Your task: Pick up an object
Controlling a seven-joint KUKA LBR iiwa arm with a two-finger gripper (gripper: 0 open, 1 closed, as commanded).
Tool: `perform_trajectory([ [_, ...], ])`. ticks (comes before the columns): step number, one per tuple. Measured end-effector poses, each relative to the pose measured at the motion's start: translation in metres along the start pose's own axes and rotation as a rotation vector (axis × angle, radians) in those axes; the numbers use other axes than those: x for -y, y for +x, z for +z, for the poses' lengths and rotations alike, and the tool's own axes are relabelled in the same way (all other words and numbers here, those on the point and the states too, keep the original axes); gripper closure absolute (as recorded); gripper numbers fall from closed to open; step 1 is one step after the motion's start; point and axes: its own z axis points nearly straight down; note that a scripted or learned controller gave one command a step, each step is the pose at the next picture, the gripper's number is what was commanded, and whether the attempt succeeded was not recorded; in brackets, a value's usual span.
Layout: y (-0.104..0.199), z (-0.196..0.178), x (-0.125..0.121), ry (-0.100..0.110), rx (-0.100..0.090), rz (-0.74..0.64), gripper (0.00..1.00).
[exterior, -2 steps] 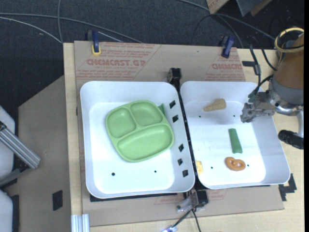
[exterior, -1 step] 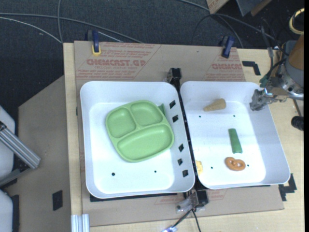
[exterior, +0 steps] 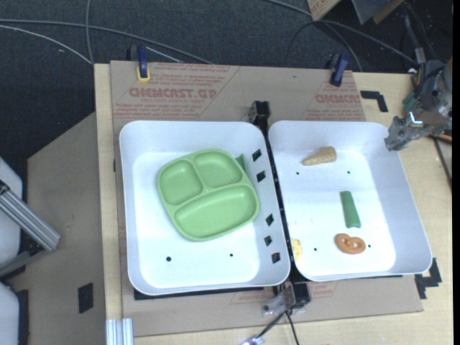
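The right bin [exterior: 388,192] holds a tan bread-like piece [exterior: 320,156] near its back, a green stick [exterior: 349,209] in the middle and an orange pretzel shape [exterior: 351,244] near the front. A small yellow bit [exterior: 296,248] lies at the bin's front left wall. My gripper [exterior: 399,134] hangs over the right bin's back right corner, off to the right of the tan piece and apart from every object. Nothing is visible in it.
A green divided plate [exterior: 208,194] lies in the left bin [exterior: 144,250]. Black clips [exterior: 260,110] run along the divider between the bins. Blue clamps [exterior: 143,60] pin the cardboard base at the back. Cables cross the dark floor behind.
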Motion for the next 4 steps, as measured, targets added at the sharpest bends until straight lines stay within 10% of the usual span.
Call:
perform_trajectory([
  [4, 0.198, 0.021, -0.052, 0.005, -0.003, -0.003, 1.0],
])
